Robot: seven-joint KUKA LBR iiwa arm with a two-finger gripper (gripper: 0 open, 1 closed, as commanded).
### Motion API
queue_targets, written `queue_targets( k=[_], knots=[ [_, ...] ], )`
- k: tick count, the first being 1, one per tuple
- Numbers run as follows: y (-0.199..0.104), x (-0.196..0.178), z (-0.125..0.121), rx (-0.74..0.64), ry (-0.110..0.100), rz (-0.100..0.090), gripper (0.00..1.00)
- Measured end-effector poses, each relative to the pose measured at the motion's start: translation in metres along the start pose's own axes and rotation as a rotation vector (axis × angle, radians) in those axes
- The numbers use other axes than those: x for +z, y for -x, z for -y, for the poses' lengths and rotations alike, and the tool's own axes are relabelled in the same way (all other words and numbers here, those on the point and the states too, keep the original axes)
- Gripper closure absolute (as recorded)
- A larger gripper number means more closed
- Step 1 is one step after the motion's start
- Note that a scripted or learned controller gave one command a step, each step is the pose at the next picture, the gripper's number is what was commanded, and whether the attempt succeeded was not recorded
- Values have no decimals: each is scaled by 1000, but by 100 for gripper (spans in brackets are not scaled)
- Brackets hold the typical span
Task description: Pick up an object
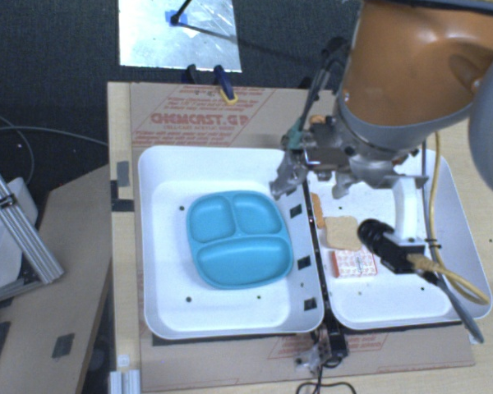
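Observation:
My gripper (312,187) hangs over the wall shared by the two bins, at the back left of the right bin (464,245). Its two fingers stand apart with nothing between them, so it is open. Just below it lies a narrow orange strip (316,210). A tan slice of bread (340,231) lies in front of that strip. Nearer the front, a small red and white box (354,263) rests flat. A blue divided plate (238,238) sits in the left bin (160,253), to the left of the gripper.
The arm's big orange band (419,48) covers the back of the right bin. A cardboard sheet (201,113) lies under both bins, with a blue and yellow clamp (224,84) at its back edge. An aluminium frame (16,236) stands at the far left.

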State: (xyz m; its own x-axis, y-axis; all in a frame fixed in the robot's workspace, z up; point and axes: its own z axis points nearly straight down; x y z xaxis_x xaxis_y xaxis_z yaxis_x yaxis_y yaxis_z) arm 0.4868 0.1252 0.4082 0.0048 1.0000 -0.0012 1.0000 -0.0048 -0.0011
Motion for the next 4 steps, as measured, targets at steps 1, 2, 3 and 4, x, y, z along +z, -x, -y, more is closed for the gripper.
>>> queue_targets(
  k=[1,2,3,4],
  knots=[
    [-4,-13,-1,-11,7,-3,100],
    [-4,-24,-1,-15,10,-3,100],
    [-4,-35,-2,-20,13,-4,100],
    [10,-37,0,-5,5,-2,100]
  ],
)
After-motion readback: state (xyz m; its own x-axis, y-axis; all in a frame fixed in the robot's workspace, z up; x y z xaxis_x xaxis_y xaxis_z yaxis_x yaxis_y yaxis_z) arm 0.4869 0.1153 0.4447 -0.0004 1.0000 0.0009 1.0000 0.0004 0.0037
